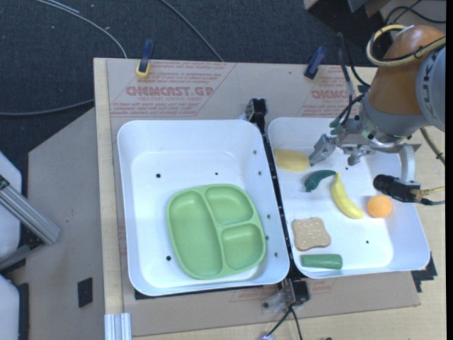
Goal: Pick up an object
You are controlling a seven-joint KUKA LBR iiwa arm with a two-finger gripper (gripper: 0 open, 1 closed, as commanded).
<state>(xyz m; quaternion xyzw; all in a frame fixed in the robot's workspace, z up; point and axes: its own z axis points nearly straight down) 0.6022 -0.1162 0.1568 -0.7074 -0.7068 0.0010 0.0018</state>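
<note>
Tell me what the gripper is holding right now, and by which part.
Nothing, as far as the view shows. The gripper hangs over the right bin, above the teal piece and beside the yellow one, with neither between its fingers.

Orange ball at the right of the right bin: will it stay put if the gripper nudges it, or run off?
The orange ball looks round and smooth, so it will probably roll at a light touch. It lies free on the flat floor of the right bin, with the banana only on one side, so it could run toward the wall.
</note>
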